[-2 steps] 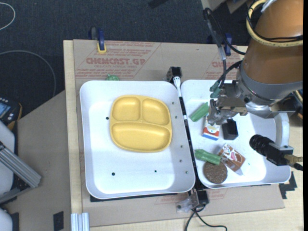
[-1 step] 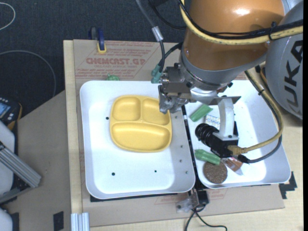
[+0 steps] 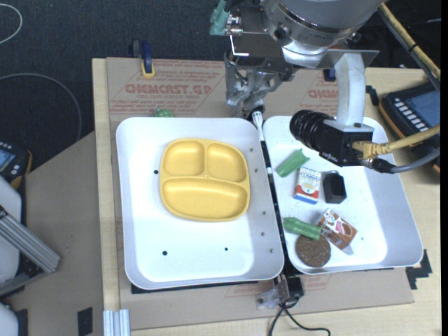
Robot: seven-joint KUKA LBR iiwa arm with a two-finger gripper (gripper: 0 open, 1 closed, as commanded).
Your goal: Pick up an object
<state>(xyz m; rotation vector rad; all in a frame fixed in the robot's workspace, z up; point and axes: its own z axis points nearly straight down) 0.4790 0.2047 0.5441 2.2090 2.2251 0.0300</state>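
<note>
You could not tell the end effector state above the bins; the small carton looked light, stiff, best pinched across its narrow sides.

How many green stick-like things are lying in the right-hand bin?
2. One green stick lies near the top left of the right bin, left of the small carton. The other green stick lies lower, just above the brown disc. The black camera unit may hide more.
</note>
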